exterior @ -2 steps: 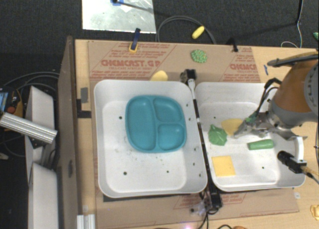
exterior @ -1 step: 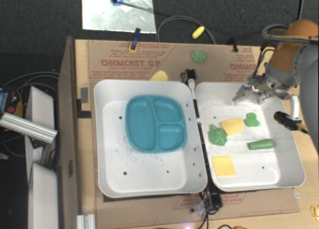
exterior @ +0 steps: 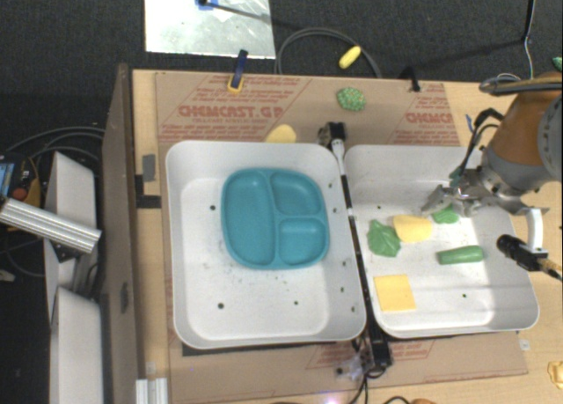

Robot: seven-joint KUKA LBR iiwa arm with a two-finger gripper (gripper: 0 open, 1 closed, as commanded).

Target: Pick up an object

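gripper point(exterior: 447, 202) low in right bin point(exterior: 493, 310), grip state unclear | green piece point(exterior: 446, 216) at its tips | green pod point(exterior: 459, 255) long axis left-right, slight tilt

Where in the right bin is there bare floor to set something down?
Right bin: bare along the near rim right of the yellow square, and the far-left corner. Crowded mid-bin around the green leaf, yellow piece, green pickle and gripper.

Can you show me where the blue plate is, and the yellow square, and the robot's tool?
blue plate point(exterior: 274, 218): camera view, on the ridge between its compartments.
yellow square point(exterior: 395, 292): camera view, on the middle of its flat top.
tool point(exterior: 450, 201): camera view, midway between its fingertips.
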